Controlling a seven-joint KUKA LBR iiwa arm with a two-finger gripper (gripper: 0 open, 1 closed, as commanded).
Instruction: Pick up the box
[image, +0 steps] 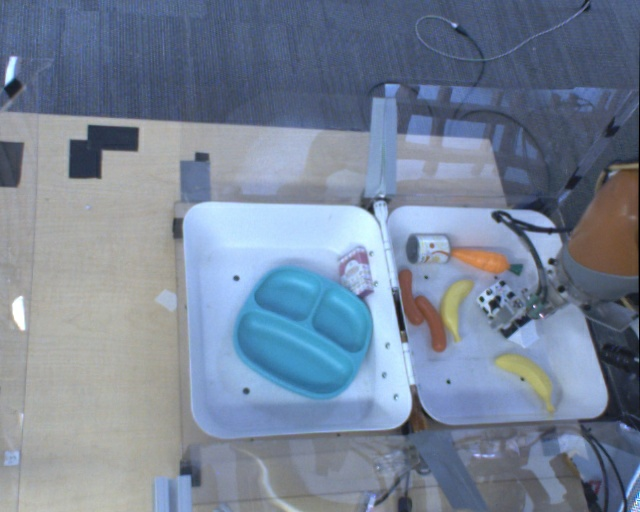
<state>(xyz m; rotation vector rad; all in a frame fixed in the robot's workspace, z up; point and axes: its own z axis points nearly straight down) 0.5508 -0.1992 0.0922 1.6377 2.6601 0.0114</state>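
– Layout, left to right?
– Pale surface (90, 300), then the left bin (200, 330) with a blue divided plate (300, 335). The box (355, 272), small, red and white, sits at the plate's upper right edge, apparently leaning on its rim, just beside the wall shared with the right bin (580, 405).
– And the right bin?
– A can (430, 248), two sausages (411, 296), a carrot (482, 260) and two bananas. The end effector (508, 308) hangs low there, between the upper banana (455, 306) and the lower one (527, 378). Whether it is wide or narrow I cannot tell; I see nothing held in it.
– What could go wrong?
– It is in the wrong bin, well apart from the box. Closing where it is would catch a banana at best. Over at the box, the shared wall and the plate rim crowd the approach, so a clipped edge is likely. If the box is tilted, it may slide off rather than seat.
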